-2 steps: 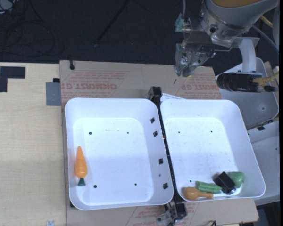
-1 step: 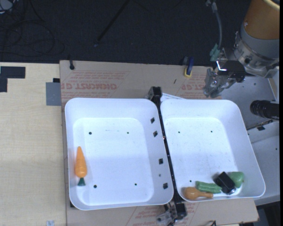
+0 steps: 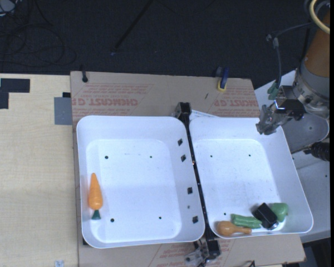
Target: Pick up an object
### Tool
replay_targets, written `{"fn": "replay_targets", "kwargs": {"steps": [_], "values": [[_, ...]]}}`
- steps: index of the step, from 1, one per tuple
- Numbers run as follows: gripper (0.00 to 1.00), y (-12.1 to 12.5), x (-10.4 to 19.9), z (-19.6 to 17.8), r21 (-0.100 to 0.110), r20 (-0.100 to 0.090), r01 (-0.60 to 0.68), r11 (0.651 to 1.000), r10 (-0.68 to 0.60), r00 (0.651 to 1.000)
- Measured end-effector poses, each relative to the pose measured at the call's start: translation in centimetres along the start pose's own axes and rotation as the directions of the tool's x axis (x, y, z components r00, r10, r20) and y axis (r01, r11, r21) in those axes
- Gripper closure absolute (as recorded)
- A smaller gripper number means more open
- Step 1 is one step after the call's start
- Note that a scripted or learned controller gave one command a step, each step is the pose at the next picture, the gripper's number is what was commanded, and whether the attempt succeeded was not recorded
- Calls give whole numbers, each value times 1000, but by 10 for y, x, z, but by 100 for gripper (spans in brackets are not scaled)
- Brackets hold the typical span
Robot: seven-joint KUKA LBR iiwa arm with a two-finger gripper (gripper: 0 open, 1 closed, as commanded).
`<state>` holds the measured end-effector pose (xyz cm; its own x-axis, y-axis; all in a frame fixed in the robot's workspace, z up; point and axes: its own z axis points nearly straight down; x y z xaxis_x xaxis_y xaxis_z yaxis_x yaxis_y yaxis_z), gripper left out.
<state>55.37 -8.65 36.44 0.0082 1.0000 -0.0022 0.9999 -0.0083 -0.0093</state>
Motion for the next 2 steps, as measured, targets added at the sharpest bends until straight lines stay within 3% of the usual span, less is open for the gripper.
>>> {"fn": "replay_targets", "kwargs": {"steps": [1, 2], "values": [[100, 10, 90, -127, -21, -4, 19, 1000, -19, 1000], [100, -10, 45, -45, 2, -1, 4, 1000, -4, 1000]]}}
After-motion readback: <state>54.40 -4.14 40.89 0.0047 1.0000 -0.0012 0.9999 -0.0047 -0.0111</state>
